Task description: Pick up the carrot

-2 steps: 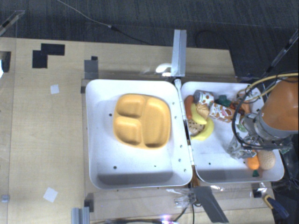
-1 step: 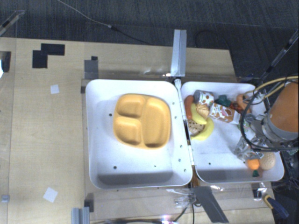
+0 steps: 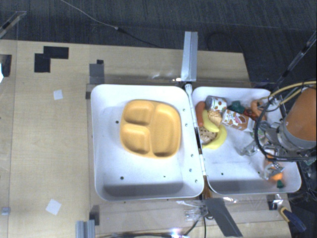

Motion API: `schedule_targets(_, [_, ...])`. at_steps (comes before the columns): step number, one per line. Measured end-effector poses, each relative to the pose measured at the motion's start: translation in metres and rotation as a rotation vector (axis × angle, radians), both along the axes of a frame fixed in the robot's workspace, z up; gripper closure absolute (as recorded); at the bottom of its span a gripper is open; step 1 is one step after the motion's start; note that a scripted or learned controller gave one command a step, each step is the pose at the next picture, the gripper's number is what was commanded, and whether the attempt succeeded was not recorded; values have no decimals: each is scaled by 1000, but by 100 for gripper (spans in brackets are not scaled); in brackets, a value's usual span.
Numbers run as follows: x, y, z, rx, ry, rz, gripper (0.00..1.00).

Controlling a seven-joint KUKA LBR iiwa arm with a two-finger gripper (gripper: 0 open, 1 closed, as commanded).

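The carrot [image 3: 278, 178] is a small orange piece with a green end, lying in the front right corner of the right bin [image 3: 237, 180]. My gripper [image 3: 271, 166] hangs low over that corner, just left of and above the carrot, and its metal tip seems to touch or nearly touch it. The grey arm with its orange band [image 3: 302, 117] and a bundle of cables reaches in from the right and hides part of the bin's right side.
The left bin [image 3: 109, 172] holds a yellow divided plate [image 3: 150, 128]. At the back of the right bin lie a can [image 3: 216, 103], a banana [image 3: 214, 139], a printed packet [image 3: 235, 119], a reddish sausage [image 3: 199, 112] and other small food toys [image 3: 257, 107].
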State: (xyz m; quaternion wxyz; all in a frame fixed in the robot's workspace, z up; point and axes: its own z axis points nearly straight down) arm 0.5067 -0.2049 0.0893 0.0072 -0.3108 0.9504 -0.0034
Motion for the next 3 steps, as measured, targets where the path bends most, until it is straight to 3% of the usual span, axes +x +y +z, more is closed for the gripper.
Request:
schedule_targets(1, [4, 0, 13, -2, -9, 0, 100])
schedule_targets(2, [1, 3, 3, 4, 7, -128, 100])
schedule_targets(3, [-6, 3, 47, 4, 4, -242, 100])
